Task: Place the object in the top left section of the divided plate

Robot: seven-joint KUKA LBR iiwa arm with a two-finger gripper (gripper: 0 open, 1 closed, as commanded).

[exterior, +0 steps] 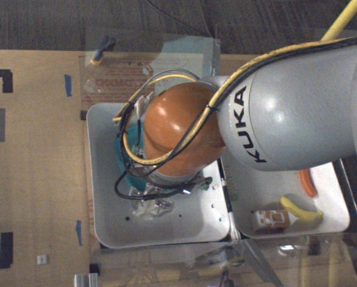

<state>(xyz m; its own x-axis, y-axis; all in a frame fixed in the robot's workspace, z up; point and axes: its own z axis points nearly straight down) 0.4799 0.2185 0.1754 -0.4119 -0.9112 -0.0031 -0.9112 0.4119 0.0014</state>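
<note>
"KUKA" reads on the grey arm (286,112), reaching from 3 o'clock over the left bin (103,178), hiding a teal plate (119,154). Gripper (154,207) state: cannot tell.

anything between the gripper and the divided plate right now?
Cannot tell. The arm's orange wrist hangs over the left bin and covers most of the teal plate, of which a sliver shows. The gripper's end is too cluttered to read.

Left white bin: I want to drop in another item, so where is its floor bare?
The left white bin is bare along its left wall and its near strip. The orange-banded arm hangs over the teal divided plate. In the right white bin, the near-left corner by the yellow banana is bare.
</note>
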